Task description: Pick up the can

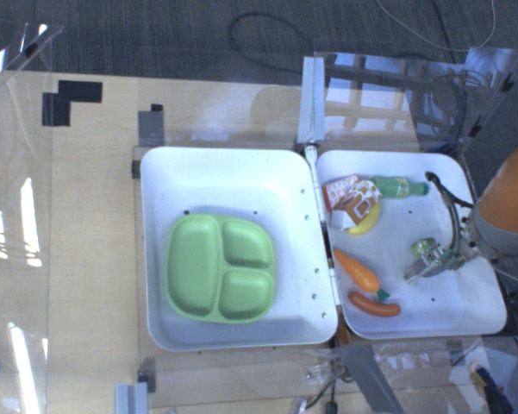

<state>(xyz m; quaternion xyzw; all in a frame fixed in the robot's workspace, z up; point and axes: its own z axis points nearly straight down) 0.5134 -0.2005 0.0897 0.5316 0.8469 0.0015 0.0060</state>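
As you scan from the left, you first meet the bare wooden desk (86, 257), then the left white bin (155, 317), which holds a green divided plate (221, 268) lying flat toward its 7 o'clock side. Crossing the seam between the bins, you reach the right white bin (478, 317). At its 11 o'clock corner a red-and-white carton (349, 195) rests against a yellow banana (366, 221), and a green bottle (399, 187) lies on its side just beside them toward 12 o'clock. Lower down, an orange carrot (357, 270) lies at a slant, and a red sausage (375, 304) sits near it toward 6 o'clock. Toward the bin's 3 o'clock side you find the can (425, 250), small and shiny, lying on the bin floor with the claw (431, 264) right at it. You cannot tell from this view whether the claw is released or clenched. The grey arm (500, 240) reaches in from 3 o'clock.
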